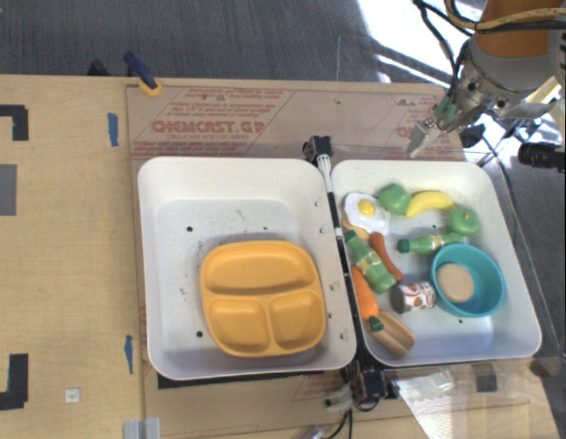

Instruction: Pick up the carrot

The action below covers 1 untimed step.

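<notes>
While the gripper (435,128) hangs at the frame's upper right with fingers apart, holding nothing, the carrot (366,298) lies along the right bin's (516,323) left wall, lower centre; approach seems barely begun, so next: travel down-left above it

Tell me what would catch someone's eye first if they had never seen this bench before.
Probably the big yellow divided tray, sitting alone in the left bin. Next, the crowded right bin: a teal bowl on its right, a banana toward the back, and the orange carrot along its left wall. The gripper hangs above the bench behind the right bin's back edge, apart from the toys.
</notes>
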Each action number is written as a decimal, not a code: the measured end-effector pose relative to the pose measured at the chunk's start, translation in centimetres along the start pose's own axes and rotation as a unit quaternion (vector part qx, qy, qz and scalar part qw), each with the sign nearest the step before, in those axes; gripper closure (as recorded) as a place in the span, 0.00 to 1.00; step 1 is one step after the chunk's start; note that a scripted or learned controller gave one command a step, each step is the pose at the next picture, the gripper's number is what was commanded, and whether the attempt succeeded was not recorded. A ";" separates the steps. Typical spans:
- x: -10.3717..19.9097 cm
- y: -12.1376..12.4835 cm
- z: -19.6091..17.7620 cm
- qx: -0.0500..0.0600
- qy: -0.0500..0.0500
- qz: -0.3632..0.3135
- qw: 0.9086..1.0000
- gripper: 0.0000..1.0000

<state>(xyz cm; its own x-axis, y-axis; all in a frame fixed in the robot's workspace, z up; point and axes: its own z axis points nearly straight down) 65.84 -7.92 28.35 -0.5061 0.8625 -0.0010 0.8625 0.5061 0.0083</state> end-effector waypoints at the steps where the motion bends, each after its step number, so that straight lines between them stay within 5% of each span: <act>1: 8.6 -4.0 2.0 0.005 0.001 0.108 0.994 1.00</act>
<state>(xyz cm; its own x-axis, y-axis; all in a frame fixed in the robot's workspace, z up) 58.07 -2.56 26.32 -0.3082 0.9513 0.0027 0.9513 0.3082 -0.0012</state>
